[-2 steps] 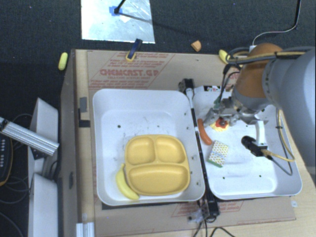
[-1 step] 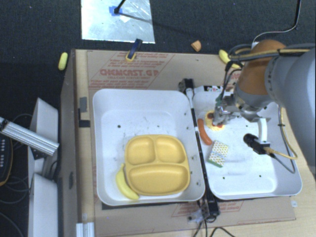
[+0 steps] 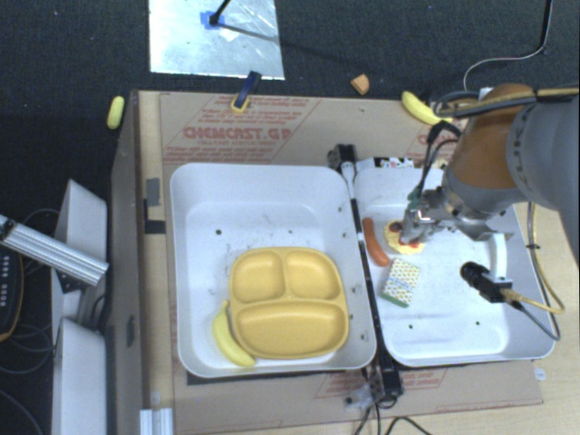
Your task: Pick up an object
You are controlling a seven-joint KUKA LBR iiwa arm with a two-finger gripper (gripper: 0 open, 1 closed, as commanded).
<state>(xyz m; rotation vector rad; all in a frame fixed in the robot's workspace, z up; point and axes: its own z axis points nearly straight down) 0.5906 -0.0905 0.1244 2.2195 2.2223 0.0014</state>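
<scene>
My gripper (image 3: 413, 231) is low in the right bin (image 3: 453, 338), near its left wall. It sits right over a small yellow and red object (image 3: 397, 236), partly hiding it. An orange-red sausage (image 3: 374, 242) lies just left of that, along the bin's wall. A pale block with a green dotted pattern (image 3: 401, 282) lies in front of the gripper. In the left bin (image 3: 199, 243) rests a yellow divided plate (image 3: 288, 301), with a banana (image 3: 228, 337) against its front left edge.
Behind the bins, on the cardboard, lie a banana (image 3: 419, 107), a small orange piece (image 3: 361, 83) and a blue and yellow clip (image 3: 245, 91). A yellow item (image 3: 115, 111) sits at the far left. A metal divider (image 3: 362, 270) separates the bins.
</scene>
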